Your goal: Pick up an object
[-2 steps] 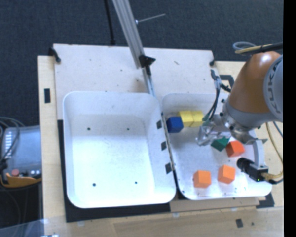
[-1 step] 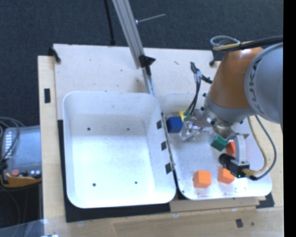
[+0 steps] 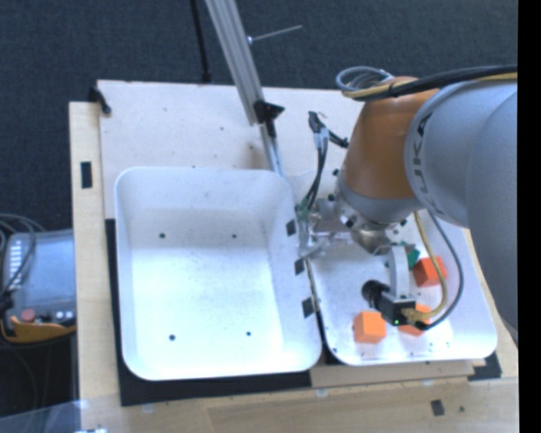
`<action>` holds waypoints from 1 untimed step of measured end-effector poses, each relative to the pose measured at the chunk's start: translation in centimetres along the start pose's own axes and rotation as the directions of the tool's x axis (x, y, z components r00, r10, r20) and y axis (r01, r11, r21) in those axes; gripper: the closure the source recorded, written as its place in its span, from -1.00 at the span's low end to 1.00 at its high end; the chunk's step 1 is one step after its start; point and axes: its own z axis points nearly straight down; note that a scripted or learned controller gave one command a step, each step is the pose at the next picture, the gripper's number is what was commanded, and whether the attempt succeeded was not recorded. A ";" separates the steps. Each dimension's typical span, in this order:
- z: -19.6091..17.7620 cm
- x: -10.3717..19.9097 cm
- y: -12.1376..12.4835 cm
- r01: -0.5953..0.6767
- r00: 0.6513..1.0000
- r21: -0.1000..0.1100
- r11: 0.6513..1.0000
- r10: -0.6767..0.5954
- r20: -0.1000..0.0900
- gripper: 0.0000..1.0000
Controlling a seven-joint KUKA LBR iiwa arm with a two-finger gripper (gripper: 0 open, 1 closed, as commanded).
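The arm reaches in from the right and hangs over the right bin [image 3: 464, 345]. My gripper [image 3: 381, 244] sits low under the orange wrist band, above the bin's middle. An orange block [image 3: 371, 327] lies near the bin's front edge, below and slightly left of the gripper. A second orange object [image 3: 430, 271] with a green piece [image 3: 413, 258] beside it lies to the gripper's right. A smaller orange piece [image 3: 417, 316] rests near the front, right of the block. Nothing shows between the gripper and these objects.
The left bin [image 3: 131, 188] stands beside the right one, their rims meeting near the centre. A slanted aluminium post [image 3: 239, 52] rises from the bench behind the bins. Cables run down beside the wrist at the shared rim [image 3: 311, 269].
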 end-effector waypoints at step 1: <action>-2.0 4.9 0.8 0.001 1.000 -0.001 1.000 -0.001 0.000 1.00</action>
